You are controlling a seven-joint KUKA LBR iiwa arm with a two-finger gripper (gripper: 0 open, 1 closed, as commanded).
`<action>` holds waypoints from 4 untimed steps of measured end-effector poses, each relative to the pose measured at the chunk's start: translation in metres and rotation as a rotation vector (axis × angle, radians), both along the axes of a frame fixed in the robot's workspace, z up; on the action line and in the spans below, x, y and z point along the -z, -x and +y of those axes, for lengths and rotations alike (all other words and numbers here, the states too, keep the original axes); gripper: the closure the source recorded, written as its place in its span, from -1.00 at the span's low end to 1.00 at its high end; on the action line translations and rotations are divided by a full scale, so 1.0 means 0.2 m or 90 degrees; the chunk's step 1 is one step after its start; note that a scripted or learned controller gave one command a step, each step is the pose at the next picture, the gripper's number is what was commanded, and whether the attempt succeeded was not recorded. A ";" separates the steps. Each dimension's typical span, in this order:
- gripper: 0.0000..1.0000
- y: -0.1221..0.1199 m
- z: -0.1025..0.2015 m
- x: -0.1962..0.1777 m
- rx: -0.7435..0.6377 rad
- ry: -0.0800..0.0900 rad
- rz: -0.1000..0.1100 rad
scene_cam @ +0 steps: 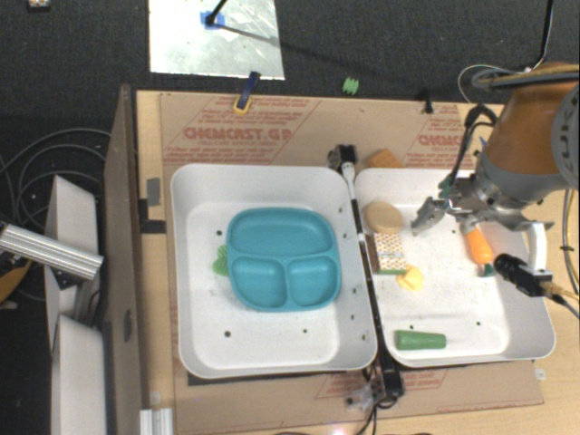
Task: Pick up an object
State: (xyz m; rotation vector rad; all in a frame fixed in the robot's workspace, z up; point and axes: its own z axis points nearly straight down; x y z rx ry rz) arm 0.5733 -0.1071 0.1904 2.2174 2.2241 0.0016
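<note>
Carrot (478, 245) in rt bin (530, 333): long axis near-vertical, tip toward top. Gripper (433, 214) w/ jaws apart, holding nothing, above the bin floor.

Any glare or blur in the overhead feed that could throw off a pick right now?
Camera view: strong glare on the shiny silver sheet beyond the bench; lighting over the two shallow white bins is even, shadows soft. The grey arm's tool looks slightly soft, and so do small things such as the green cylindrical piece; the teal divided plastic tray reads clearly.
</note>
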 end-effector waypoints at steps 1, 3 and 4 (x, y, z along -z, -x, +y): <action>-1.00 -0.20 -0.32 -0.08 0.003 0.003 -0.004; -1.00 -0.12 -0.50 0.31 0.001 0.001 0.001; -1.00 -0.07 -0.50 0.20 0.001 0.000 0.000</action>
